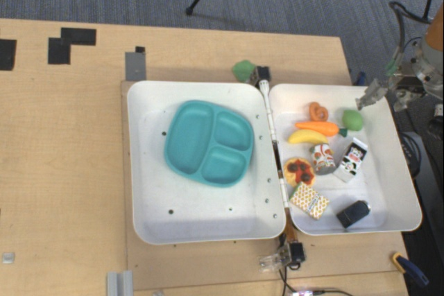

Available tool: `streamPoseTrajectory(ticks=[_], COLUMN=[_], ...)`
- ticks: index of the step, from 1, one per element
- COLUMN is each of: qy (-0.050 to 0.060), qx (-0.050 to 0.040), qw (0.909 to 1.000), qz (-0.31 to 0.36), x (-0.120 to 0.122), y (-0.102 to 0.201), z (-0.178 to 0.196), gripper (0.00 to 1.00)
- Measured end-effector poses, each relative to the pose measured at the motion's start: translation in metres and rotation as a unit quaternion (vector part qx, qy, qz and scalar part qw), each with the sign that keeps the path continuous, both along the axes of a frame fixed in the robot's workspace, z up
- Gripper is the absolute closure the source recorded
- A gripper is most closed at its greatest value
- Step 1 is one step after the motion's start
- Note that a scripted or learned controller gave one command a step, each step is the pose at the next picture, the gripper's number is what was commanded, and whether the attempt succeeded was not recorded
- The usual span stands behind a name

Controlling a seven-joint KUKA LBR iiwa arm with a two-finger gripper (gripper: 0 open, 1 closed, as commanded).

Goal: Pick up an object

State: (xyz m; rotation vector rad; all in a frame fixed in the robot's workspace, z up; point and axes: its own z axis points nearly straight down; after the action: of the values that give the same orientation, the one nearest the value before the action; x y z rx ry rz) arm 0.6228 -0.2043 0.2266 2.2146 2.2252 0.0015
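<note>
With the toy food crowded into the right bin [406, 201] to be picked from, the claw [378, 92] hangs beyond its far-right corner near the green ball [352, 120], grip unreadable, nothing visibly held.

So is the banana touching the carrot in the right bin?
Touching. The camera view shows the banana lying right under the carrot, their long edges meeting with no white bin floor between them.

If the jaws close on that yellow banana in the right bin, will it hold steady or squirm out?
The banana is curved and looks smooth, so it may well pivot or slip in a pinch. It lies against the carrot, so a push would probably nudge both. It looks like a small toy, likely light.
</note>
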Motion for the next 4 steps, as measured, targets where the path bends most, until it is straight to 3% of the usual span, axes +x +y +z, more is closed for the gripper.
streamPoseTrajectory(ticks=[1, 2, 3, 4], qy=[0.002, -0.001, -0.001, -0.004], qx=[0.0011, 0.0009, 0.0001, -0.0002], qw=[1.0000, 1.0000, 1.0000, 1.0000], qz=[0.001, 0.001, -0.001, 0.000], x=[0.035, 0.032, -0.003, -0.001], y=[0.024, 0.107, 0.103, 0.104], z=[-0.102, -0.141, -0.140, -0.128], gripper=[0.00, 0.00, 0.00, 1.00])
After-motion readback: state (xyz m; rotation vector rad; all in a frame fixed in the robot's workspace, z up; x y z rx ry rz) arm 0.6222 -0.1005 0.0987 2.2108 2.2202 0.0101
